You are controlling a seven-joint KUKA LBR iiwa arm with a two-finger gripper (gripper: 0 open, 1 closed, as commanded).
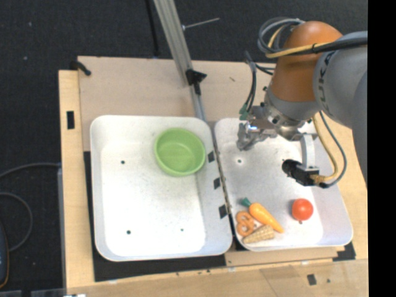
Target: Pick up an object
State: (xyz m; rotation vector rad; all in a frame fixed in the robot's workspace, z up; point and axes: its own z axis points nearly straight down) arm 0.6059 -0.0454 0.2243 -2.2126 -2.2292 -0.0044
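My gripper [245, 140] hangs over the far left corner of the right bin [266, 172], with nothing seen held in it. At the near edge of that bin lie an orange carrot [264, 215], a pretzel [245, 223] and a yellow corn cob [260, 234], all bunched together. A red tomato [302, 210] sits to their right. A green bowl [179, 151] stands upright in the far part of the left bin [124, 209], well to the left of the gripper.
A slanted metal post [179, 48] rises from the bench behind the bins and meets the divide between them. The arm's black cable fitting [298, 171] hangs over the middle right of the right bin.
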